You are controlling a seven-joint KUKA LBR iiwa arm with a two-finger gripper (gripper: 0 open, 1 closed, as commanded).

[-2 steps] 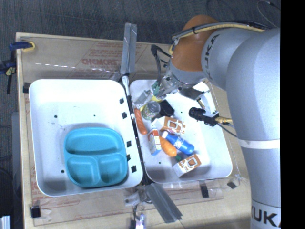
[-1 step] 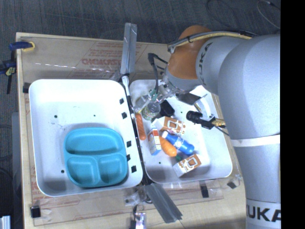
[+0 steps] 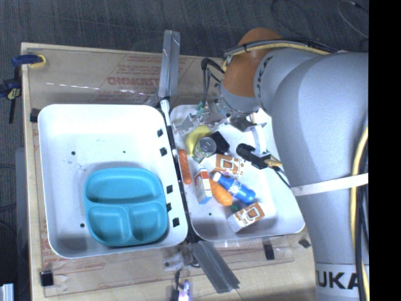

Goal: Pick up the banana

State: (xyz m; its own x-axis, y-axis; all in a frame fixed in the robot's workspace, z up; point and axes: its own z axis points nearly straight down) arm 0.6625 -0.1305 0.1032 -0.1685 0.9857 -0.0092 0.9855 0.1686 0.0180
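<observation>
Banana point(image 3: 195, 137) lies in the right bin point(image 3: 283, 200), just under my gripper point(image 3: 207, 113) as the camera sees it, toward the near side of the view. Its yellow body is partly covered by a green-and-silver can point(image 3: 205, 147) that rests against its lower edge, so from the gripper the can sits one step beyond the fruit.

I cannot tell from this slant whether the gripper is spread or closed; the wrist hardware hides its tip. I see nothing held in it. It hangs over the far left corner of the right bin, close to the wall between the two bins.

Farther down from the gripper, past the can, an orange carrot-shaped piece point(image 3: 183, 167) lies along that dividing wall. A small white carton point(image 3: 202, 187) is beside it. Down and to the right of the gripper there is a brown-patterned box point(image 3: 229, 165), then an orange lump point(image 3: 220, 194) touching a blue bottle point(image 3: 242, 192). A second patterned box point(image 3: 248, 214) is the farthest of the pile from the gripper.

Well off to the gripper's left, the left bin point(image 3: 94, 137) holds a blue divided tray point(image 3: 125, 207).
</observation>
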